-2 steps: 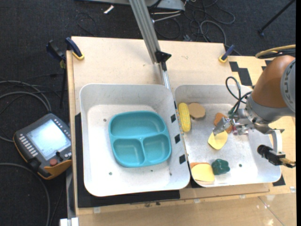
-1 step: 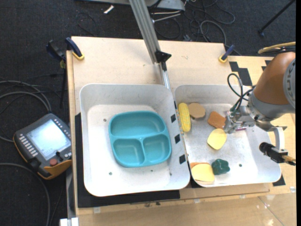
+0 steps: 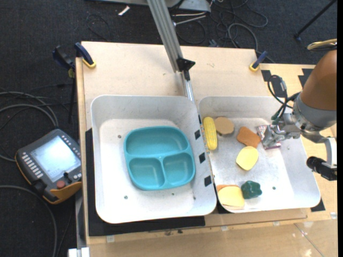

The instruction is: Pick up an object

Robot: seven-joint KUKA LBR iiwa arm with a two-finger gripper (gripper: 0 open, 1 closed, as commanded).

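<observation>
The right white bin [image 3: 292, 181] holds several toy foods: a yellow corn cob [image 3: 210, 133] along its left wall, a tan round piece [image 3: 224, 126], an orange-brown piece [image 3: 248, 137], a pale yellow piece [image 3: 247, 158], a yellow and orange slice [image 3: 231, 196] and a dark green pepper [image 3: 251, 189]. My gripper [image 3: 269, 140] hangs low in the right bin, just right of the orange-brown piece. The arm comes in from the right edge.
The left white bin [image 3: 107, 143] holds a teal divided plate [image 3: 159, 157]. A metal pole [image 3: 169, 33] slants down to the wall between the bins. A teach pendant [image 3: 48, 165] lies on the floor to the left. Clamps sit at the bench's back corners.
</observation>
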